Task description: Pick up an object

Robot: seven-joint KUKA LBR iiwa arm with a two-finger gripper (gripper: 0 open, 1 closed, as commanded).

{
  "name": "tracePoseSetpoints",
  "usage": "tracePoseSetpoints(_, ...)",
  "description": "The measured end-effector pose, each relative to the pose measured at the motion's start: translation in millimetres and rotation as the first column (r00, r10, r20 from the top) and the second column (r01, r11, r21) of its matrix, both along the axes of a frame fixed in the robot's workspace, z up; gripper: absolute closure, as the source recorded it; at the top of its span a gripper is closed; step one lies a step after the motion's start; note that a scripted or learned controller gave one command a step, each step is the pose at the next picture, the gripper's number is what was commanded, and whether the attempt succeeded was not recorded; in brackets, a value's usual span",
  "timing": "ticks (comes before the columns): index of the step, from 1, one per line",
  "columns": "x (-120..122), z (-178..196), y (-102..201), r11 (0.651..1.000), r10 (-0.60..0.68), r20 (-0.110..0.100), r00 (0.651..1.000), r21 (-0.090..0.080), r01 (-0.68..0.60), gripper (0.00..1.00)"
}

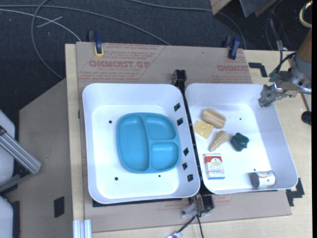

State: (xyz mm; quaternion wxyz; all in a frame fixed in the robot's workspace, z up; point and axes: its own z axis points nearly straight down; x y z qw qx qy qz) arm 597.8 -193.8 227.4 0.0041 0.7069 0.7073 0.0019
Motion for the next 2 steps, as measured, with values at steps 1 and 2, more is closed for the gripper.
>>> tracePoseSetpoints(1,0,-8,0,1.0,0.0,-0.008,1.0,0.003,0.0,1.0)
tracePoseSetpoints(2,-13,-12,50,1.0,0.004,-0.011,1.0,0.006,-0.004,1.0)
